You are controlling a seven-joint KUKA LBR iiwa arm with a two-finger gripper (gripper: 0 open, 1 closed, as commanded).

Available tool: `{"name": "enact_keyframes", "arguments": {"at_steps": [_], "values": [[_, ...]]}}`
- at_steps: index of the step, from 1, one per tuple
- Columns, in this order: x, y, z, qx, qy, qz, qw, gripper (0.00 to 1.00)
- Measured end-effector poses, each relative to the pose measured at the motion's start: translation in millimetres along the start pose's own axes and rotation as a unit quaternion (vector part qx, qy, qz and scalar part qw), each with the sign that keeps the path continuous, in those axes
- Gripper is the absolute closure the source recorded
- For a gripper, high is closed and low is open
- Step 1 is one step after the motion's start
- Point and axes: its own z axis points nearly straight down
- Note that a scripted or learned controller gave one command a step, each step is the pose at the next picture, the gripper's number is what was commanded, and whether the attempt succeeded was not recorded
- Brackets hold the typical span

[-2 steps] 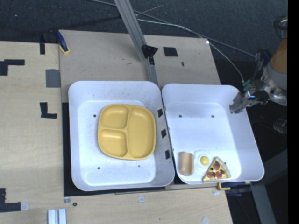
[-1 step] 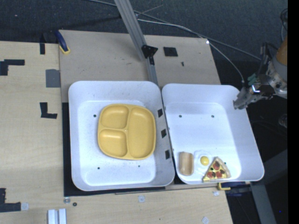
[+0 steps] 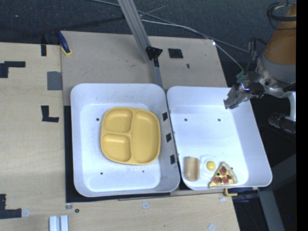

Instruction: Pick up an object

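Gripper, finger state unclear, is poised far from crowded pizza slice; neighbouring fried egg could be nudged.

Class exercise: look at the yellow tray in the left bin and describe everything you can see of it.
The yellow tray is a rounded-corner, roughly square dish that looks like smooth moulded plastic. Raised ridges split it into three compartments: two smaller ones on the left, one above the other, and a long one on the right. All three look bare. It lies flat, right way up, turned slightly askew, near the middle of the left bin, resting on that bin's white floor. Nothing else touches it.
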Motion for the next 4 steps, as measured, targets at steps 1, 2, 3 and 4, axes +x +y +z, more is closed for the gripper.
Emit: {"name": "enact_keyframes", "arguments": {"at_steps": [1, 2, 3, 4], "values": [[49, 12, -1, 0.0, 0.0, 0.0, 1.0, 1.0], [104, 24, -1, 0.001, 0.0, 0.0, 1.0, 1.0], [154, 30, 21, 0.002, 0.0, 0.001, 1.0, 1.0], [200, 42, 22, 0.001, 0.0, 0.0, 1.0, 1.0]]}}
